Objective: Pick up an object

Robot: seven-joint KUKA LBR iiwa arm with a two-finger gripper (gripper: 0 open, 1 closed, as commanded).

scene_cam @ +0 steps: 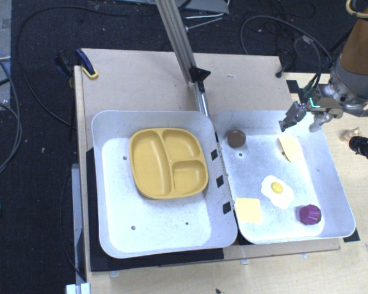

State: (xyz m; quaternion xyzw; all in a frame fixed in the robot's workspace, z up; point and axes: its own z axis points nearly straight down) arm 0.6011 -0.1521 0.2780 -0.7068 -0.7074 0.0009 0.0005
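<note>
The gripper hangs over the upper right corner of the right bin, its two dark fingers spread apart with nothing between them; the grey wrist and orange band rise behind it at the right edge. Just below the fingers lies a pale yellow wedge, smooth and flat, like a cheese slice; left of the fingers sits a small brown disc, round and matte. Further below the fingers rests a toy fried egg, glossy white with a yellow dome; beside it a purple ridged lump and a flat yellow square. Well left of the fingers, in the left bin, lies a mustard plastic tray with three rounded compartments; both bins are shallow, white and speckled.
</note>
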